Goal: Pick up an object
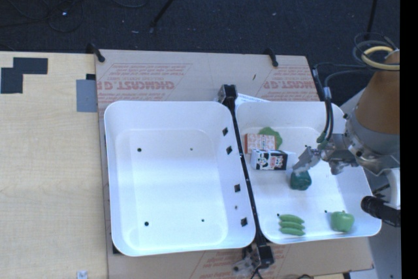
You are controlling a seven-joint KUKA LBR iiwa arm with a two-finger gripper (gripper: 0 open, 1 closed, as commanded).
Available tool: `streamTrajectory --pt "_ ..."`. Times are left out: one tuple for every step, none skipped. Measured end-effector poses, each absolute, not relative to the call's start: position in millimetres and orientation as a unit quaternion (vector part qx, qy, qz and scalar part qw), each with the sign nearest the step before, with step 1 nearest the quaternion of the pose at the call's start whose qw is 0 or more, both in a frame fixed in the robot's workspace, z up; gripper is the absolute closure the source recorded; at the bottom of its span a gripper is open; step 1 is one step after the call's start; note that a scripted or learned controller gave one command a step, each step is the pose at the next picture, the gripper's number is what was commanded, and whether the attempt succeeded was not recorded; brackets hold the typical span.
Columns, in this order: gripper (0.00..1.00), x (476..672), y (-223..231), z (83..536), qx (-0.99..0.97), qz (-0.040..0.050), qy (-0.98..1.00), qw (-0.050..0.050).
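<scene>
Much of the grey arm (pixel 382 108) is cut off at the right edge of the camera view, so only its orange band and wrist reach in over the right shallow white bin (pixel 366 232). The end effector (pixel 307 163) hangs low over that bin's middle, and its metal parts blur together against the white floor; whether it is spread or pressed together I cannot tell.

Directly below its tip sits a small dark green rounded object (pixel 300 181), touching or nearly touching the end effector from underneath. It cannot be made out whether this object is gripped or merely resting on the bin floor.

Just left of the end effector lies a small black-and-white carton (pixel 269 159), and behind it a red-and-white box (pixel 253 142), partly covering a light green leafy-looking piece (pixel 270 138) whose shape is hard to read. Near the front rim lie a ridged green pod-like toy (pixel 291 225) and, well apart to the right, a bright green rounded fruit-shaped toy (pixel 341 221).

The left shallow white bin (pixel 117 140) sits beside the right one on a cardboard sheet (pixel 163 78) with mirrored red printing, laid on the pale wooden surface (pixel 46 166).
</scene>
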State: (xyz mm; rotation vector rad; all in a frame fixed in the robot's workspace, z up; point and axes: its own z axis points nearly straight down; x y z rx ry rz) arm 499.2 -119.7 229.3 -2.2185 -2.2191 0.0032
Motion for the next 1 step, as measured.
streamTrajectory --pt "0.0 505.9 -100.4 89.8 -0.707 0.0041 -0.707 0.007"
